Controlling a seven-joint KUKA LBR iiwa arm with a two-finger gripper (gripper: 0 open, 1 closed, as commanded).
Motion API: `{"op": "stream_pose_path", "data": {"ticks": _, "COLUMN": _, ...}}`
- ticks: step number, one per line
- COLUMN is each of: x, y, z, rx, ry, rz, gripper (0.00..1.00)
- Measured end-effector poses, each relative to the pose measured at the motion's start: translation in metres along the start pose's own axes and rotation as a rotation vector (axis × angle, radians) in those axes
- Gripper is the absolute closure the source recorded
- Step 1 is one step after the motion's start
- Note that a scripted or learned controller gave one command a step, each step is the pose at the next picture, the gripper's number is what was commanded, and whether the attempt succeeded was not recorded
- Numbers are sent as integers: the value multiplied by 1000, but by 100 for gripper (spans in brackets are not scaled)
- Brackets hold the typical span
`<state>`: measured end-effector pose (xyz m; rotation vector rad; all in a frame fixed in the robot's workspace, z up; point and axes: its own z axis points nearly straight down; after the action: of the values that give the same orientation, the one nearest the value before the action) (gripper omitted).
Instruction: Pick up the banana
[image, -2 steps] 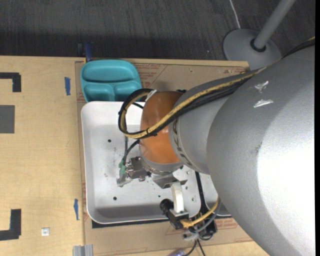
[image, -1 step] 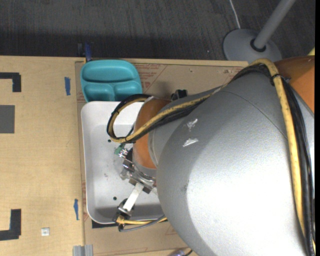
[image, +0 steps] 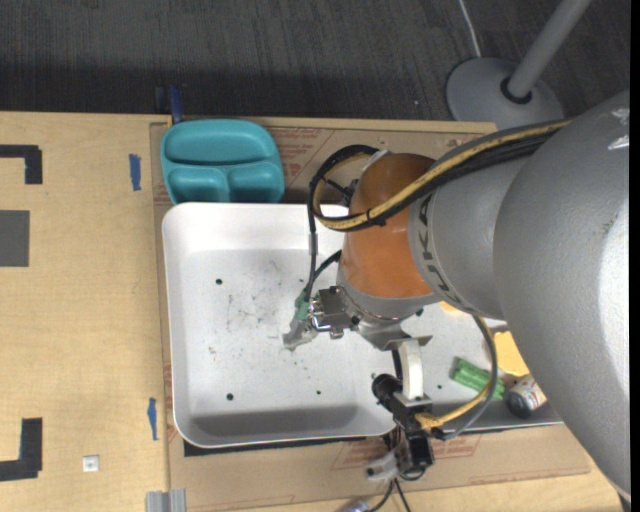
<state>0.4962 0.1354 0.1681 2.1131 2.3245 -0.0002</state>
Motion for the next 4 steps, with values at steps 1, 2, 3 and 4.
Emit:
{"op": "stream_pose_path", "data": {"ticks": 1, "x": 65, "y": -10, "z": 82, "rx": -1, "ry": 1, "rz": -178, "gripper": 0}}
{"op": "stream_pose_path", "data": {"ticks": 2, "x": 78, "y": 1, "z": 83, "rx": 1, "ry": 1, "rz": 107, "gripper": 0}}
{"op": "stream_pose_path", "data": {"ticks": 3, "x": 90, "y": -9, "z": 14, "rx": 1, "ry": 0, "rz": 428, "gripper": 0}}
{"op": "stream_pose_path", "data": {"ticks": 4, "x": 90, "y": -9, "z": -9, "rx": 2, "ry": 0, "rz": -41, "gripper": 0}}
